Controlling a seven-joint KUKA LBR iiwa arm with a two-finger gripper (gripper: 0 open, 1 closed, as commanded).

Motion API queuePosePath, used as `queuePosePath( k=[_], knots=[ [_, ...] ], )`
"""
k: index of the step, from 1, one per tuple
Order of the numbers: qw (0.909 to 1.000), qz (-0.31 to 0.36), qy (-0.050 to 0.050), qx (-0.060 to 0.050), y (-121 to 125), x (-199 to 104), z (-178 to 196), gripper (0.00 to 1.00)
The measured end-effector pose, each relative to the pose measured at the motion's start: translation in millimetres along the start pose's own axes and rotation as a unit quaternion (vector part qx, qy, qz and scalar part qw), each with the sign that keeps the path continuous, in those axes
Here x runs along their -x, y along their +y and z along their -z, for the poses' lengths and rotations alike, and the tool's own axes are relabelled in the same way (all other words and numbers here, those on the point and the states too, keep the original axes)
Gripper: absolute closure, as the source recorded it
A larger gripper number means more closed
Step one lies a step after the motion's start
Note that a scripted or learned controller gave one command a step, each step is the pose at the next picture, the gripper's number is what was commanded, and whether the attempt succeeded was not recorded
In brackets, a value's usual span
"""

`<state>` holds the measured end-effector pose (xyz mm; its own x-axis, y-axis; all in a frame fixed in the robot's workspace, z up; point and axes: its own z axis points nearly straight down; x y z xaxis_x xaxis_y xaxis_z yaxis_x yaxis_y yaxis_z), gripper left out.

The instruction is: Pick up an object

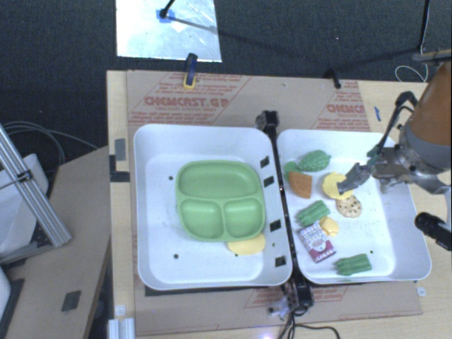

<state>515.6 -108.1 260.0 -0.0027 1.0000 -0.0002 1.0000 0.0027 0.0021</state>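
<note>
Two shallow white bins sit side by side on a brown board whose far edge carries the red lettering "CHEMCAST GP", printed twice, once behind each bin. The left bin (152, 189) holds a green divided plate (220, 199) with three compartments, and a flat yellow piece (247, 245) peeks out from under the plate's near edge.

The right bin (402, 260) holds the small toy items. A green leafy piece (313, 161) lies toward the far side, with an orange wedge (301, 184) just nearer and to its left. A yellow round piece (333, 186) lies at the bin's middle, and a tan cookie with dark spots (349, 205) sits just near and right of it. Another green piece (313, 212) lies nearer, a small yellow piece (329, 226) beside it, then a red and white packet (316, 241) whose printing is too small to read. A green pod-like piece (352, 264) lies nearest.

The arm reaches in from the right, and the gripper (349, 182) hangs right over the yellow round piece, its dark tip at that piece's right edge. Whether the claw is open or closed, or has hold of anything, cannot be told from this angle.
</note>
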Motion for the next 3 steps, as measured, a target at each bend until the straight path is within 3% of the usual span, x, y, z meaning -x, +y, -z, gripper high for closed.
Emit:
queuePosePath(
  k=[1,2,3],
  knots=[
    [1.0,-0.002,0.0,-0.003,37,41,-108,0.0],
    [1.0,0.0,-0.001,-0.001,68,53,-179,0.0],
    [1.0,-0.001,0.0,0.001,68,53,-165,1.0]
  ],
)
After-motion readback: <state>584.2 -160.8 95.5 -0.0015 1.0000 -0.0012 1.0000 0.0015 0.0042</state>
